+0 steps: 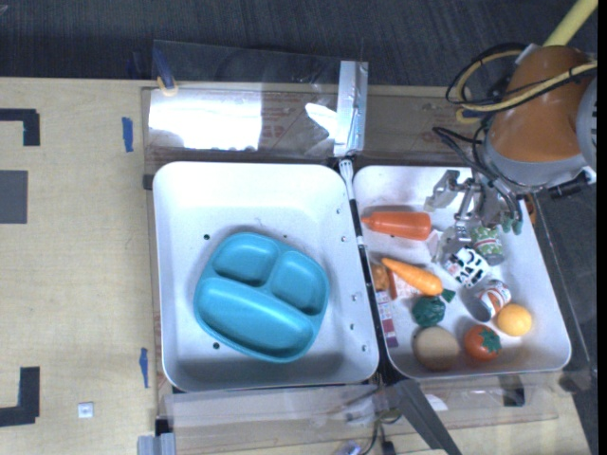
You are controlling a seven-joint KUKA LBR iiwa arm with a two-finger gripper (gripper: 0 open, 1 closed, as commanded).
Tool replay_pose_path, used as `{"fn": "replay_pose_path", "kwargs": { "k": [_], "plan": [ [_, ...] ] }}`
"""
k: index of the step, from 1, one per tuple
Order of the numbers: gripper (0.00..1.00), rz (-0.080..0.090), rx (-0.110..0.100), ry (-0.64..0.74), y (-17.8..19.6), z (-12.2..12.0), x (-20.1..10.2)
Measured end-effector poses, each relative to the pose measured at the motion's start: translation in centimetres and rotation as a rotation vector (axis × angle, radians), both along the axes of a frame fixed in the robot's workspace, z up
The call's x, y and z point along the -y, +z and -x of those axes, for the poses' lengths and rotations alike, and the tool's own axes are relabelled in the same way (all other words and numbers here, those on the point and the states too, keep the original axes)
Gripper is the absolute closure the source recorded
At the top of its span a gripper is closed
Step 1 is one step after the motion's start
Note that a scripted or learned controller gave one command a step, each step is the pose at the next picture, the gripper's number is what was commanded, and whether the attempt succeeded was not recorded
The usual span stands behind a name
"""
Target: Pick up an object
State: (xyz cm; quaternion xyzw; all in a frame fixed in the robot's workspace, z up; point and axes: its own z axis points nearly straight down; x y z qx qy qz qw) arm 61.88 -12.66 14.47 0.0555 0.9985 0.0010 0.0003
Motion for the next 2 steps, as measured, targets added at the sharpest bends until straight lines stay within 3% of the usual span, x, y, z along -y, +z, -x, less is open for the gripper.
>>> {"fn": "replay_pose_path", "kwargs": {
  "k": [1,2],
  "plan": [
    [0.0,0.002,0.01,-0.045,3.5,-4.0,2.2],
    [0.0,0.009,0.021,0.274,-1.4,-0.1,0.8]
  ]
}}
